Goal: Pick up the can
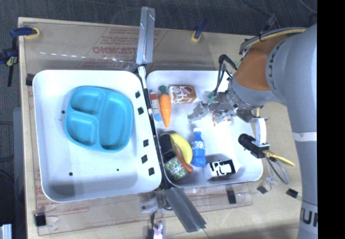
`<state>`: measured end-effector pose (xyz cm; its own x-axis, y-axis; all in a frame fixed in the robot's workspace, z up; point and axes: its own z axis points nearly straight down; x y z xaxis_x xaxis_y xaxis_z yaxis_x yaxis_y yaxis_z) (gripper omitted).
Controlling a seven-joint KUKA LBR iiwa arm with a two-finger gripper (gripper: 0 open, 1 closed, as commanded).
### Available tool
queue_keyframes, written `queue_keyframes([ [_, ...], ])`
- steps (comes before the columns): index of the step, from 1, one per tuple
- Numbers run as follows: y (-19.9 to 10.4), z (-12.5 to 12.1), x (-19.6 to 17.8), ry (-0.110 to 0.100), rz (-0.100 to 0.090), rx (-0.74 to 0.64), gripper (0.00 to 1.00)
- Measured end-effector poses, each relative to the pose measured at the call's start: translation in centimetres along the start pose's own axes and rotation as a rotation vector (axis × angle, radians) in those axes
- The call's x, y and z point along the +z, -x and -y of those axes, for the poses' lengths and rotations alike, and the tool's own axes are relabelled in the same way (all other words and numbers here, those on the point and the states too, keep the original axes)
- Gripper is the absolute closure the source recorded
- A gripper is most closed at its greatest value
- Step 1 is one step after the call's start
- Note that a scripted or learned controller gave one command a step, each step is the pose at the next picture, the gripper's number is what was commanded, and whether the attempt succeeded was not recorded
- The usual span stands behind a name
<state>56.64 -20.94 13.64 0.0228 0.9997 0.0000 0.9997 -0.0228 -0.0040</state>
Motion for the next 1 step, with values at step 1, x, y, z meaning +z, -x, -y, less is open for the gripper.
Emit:
queue_keyframes([
  [1, -0.09, -0.03, -0.96, -0.002, -0.001, -0.004, 1.00],
])
